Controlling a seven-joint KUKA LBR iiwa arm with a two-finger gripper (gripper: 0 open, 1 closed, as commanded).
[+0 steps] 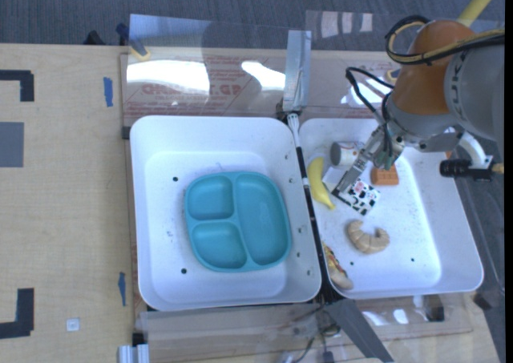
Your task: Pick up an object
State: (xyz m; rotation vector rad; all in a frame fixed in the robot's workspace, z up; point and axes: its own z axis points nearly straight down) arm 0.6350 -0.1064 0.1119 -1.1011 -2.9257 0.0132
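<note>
the gripper point(358, 179) is lowered over a patterned card point(362, 195) beside the banana point(320, 184), for picking; jaw state cannot be told.

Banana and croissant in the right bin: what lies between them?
Bare white bin floor lies between the banana and the croissant, seen in the camera view.

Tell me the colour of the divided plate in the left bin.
The divided plate is light blue-green, clearest in the camera view.
</note>
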